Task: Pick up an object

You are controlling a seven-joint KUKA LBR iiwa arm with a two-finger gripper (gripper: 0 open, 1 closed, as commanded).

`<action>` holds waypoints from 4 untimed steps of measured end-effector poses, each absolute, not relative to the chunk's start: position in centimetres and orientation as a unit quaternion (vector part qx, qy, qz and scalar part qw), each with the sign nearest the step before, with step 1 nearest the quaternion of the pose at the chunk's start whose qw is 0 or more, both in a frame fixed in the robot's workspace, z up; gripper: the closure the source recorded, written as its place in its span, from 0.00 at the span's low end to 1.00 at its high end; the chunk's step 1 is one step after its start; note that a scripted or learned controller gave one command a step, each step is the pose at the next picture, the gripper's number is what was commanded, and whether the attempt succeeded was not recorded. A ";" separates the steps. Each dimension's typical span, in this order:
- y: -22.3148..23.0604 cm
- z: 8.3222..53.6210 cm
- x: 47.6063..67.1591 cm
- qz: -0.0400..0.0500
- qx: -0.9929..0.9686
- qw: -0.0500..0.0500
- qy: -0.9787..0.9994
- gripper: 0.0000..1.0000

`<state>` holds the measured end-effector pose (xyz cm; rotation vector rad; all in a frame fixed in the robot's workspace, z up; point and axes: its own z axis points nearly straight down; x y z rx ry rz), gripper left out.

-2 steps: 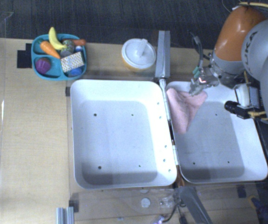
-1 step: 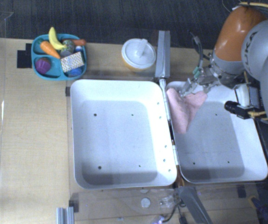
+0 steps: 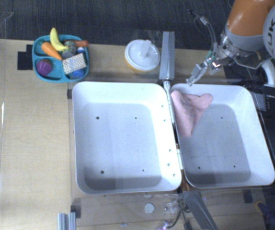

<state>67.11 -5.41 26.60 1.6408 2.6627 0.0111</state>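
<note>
A crumpled pink cloth (image 3: 188,110) lies in the far left corner of the right bin (image 3: 252,143), draped against the bin's left wall. My gripper (image 3: 194,76) hangs over the far rim of that bin, just above and behind the cloth, tilted down to the left. Nothing hangs from it. The grey arm with its orange band (image 3: 250,8) reaches in from the upper right.
The left bin (image 3: 123,138) sits beside the right one, with a metal divider (image 3: 166,56) behind their shared edge. A white lidded cup (image 3: 142,55) and a blue tray of toy food (image 3: 61,57) stand on the bench behind the left bin.
</note>
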 end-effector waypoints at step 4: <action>-9.4 9.7 65.1 0.006 0.594 0.013 0.805 0.00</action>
